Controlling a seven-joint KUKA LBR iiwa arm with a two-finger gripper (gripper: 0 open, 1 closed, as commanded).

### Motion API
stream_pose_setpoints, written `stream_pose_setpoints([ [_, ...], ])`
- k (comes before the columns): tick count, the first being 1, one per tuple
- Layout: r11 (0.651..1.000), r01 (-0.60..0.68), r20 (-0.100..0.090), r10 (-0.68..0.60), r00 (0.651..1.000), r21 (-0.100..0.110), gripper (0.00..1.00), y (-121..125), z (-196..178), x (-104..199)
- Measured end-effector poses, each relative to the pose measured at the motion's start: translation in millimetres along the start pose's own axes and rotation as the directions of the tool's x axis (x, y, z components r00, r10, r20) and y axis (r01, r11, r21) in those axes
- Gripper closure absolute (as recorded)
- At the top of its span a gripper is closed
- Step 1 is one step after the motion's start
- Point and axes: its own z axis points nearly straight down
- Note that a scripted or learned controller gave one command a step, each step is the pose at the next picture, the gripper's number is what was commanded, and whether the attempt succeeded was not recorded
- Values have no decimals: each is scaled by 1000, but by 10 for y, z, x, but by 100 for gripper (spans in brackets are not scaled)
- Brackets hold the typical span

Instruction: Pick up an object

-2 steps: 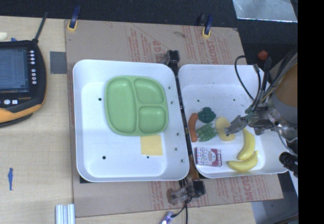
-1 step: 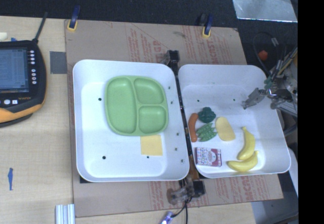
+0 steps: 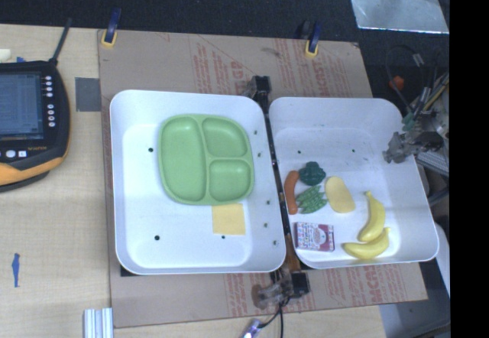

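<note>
Gripper (image 3: 399, 147) sits at the right white bin's (image 3: 351, 118) far-right rim, nothing visibly held (finger opening: can't tell). Yellow plastic bananas (image 3: 370, 231), yellow oval piece (image 3: 340, 195), orange carrot (image 3: 290, 191) cluster near-left, apart from it, so it's probably staged pre-pick.

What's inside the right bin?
The right bin holds bananas, a yellow oval piece, an orange carrot-like piece, two green veggie pieces and a small red-and-white packet. Anything beneath them is covered.
</note>
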Motion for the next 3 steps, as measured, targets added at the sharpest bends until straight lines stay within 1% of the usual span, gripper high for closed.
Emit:
stream_pose_setpoints([
  [1, 1000, 0, -1, 0, 1000, 1, 100, -482, -154, 588],
  [2, 1000, 0, -1, 0, 1000, 1, 0, -482, -154, 586],
  [3, 1000, 0, -1, 0, 1000, 2, 0, 246, 881, 286],
])
